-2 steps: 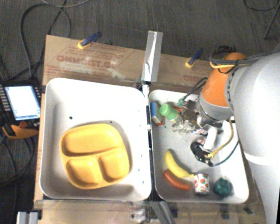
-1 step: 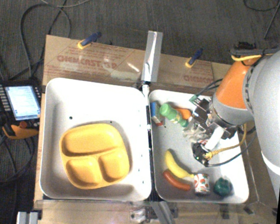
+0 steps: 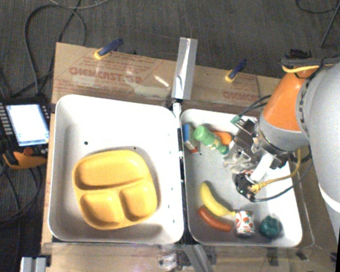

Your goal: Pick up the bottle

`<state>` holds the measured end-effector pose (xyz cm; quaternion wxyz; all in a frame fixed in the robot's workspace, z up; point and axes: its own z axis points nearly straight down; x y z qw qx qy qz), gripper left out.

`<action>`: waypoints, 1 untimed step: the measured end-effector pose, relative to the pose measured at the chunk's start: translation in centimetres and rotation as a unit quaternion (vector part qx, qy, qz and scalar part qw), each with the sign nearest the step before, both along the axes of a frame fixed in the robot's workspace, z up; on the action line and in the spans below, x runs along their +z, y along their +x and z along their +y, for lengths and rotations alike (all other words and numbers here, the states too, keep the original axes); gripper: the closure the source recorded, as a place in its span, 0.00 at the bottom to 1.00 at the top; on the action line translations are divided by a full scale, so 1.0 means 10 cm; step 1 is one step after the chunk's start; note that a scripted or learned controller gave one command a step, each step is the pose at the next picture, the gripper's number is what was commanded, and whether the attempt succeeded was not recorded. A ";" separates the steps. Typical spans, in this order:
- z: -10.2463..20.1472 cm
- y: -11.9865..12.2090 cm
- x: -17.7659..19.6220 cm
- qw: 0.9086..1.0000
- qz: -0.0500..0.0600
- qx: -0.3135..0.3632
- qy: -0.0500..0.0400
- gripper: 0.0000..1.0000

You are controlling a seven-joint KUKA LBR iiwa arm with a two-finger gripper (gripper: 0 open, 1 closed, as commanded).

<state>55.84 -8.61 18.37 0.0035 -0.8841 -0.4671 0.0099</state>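
over the right bin (image 3: pixel 296 235), near its upper middle, hangs the gripper (image 3: pixel 243 171); whether it is spread or pressed together i cannot tell, as the wrist hardware hides it. just to its left, toward the bin's upper left corner, lies the green bottle (image 3: pixel 209 137) on its side, close to the gripper but not within it. beside the bottle rests an orange carrot (image 3: pixel 223 136). below the gripper lie a yellow banana (image 3: pixel 214 200), a red sausage (image 3: pixel 214 219), a small patterned can (image 3: pixel 244 222) and a dark green lump (image 3: pixel 270 227). far to its left, the other bin holds a yellow divided tray (image 3: pixel 115 187).
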 end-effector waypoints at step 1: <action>0.35 -0.49 -0.04 0.999 -0.004 -0.036 0.000 1.00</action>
